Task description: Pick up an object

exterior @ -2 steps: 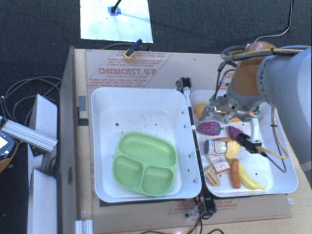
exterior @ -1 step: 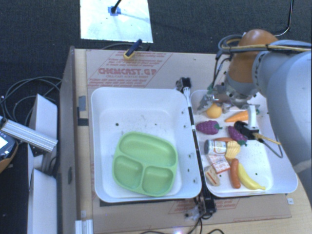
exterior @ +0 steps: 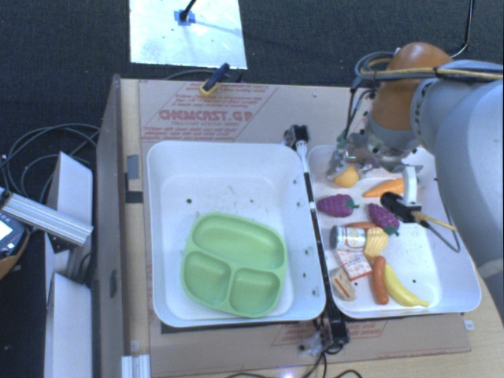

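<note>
My gripper [exterior: 348, 164] hangs low over the back left corner of the right bin [exterior: 457, 290]. A small yellow-orange fruit [exterior: 346, 178] lies right under it; whether they touch is unclear. Several toy foods lie in this bin: a purple grape bunch [exterior: 336, 205], an orange carrot [exterior: 383, 187], a purple eggplant [exterior: 383, 216], a small can [exterior: 349, 237], a corn cob [exterior: 376, 243], a red sausage [exterior: 379, 279], a banana [exterior: 404, 288] and a small printed carton [exterior: 355, 265].
The left bin [exterior: 169, 211] holds a green divided plate [exterior: 234, 264]. A black clip [exterior: 298, 138] sits where the two bin rims meet at the back. The grey arm [exterior: 465, 132] covers the right bin's back right part. Cardboard [exterior: 236, 109] lies under both bins.
</note>
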You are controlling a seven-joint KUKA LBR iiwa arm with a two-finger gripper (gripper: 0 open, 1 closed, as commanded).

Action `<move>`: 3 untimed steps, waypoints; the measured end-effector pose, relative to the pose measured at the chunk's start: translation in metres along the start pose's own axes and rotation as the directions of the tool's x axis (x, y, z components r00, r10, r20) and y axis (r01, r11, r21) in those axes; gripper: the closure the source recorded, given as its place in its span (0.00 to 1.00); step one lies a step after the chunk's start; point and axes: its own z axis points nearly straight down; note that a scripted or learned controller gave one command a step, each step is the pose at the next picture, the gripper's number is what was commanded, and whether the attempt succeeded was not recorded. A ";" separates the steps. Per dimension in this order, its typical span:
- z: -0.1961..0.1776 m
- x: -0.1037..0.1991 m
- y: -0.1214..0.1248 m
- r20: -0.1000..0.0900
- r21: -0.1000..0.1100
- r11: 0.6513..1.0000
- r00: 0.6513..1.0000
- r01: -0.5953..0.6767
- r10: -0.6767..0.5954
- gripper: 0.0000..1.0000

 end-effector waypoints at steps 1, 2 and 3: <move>-0.011 0.000 0.001 0.000 -0.003 1.000 1.000 0.002 -0.002 1.00; -0.022 0.000 0.002 0.001 -0.006 1.000 1.000 0.004 -0.004 1.00; -0.033 0.000 0.003 0.001 -0.009 1.000 1.000 0.006 -0.006 1.00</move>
